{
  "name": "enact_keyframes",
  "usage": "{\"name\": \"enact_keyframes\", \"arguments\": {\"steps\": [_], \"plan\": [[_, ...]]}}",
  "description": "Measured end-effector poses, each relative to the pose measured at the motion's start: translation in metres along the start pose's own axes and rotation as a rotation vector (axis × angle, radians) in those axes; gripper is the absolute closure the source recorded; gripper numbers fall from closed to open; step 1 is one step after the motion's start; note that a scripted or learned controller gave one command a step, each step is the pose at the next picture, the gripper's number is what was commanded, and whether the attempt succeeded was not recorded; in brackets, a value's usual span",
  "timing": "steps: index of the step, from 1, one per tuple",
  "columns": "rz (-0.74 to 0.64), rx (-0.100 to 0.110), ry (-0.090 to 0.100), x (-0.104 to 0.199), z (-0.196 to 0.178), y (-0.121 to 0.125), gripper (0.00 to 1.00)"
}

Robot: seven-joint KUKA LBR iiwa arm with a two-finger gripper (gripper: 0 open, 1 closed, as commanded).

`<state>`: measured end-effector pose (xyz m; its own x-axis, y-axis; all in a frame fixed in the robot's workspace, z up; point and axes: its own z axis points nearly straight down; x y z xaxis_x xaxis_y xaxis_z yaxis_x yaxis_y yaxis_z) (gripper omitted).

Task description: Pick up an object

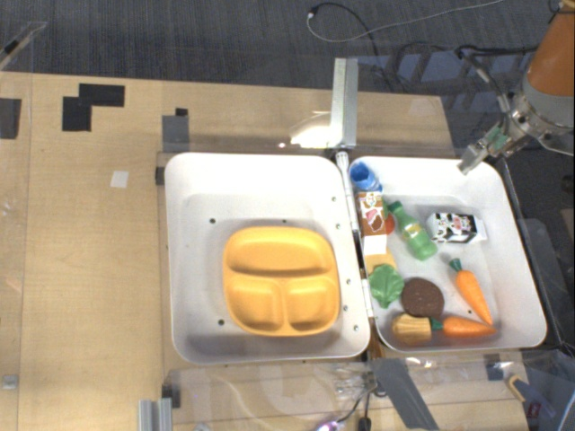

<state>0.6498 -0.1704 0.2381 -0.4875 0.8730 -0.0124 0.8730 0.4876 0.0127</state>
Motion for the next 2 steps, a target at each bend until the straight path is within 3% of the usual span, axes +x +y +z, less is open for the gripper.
{"name": "enact_keyframes", "arguments": {"steps": [1,2], "plan": [[-0.007,-0.007,-0.006,0.000,-0.013,0.003,1.00],[-0.053,0.005,0.008,0.066,-0.039,-0.002,1.00]]}}
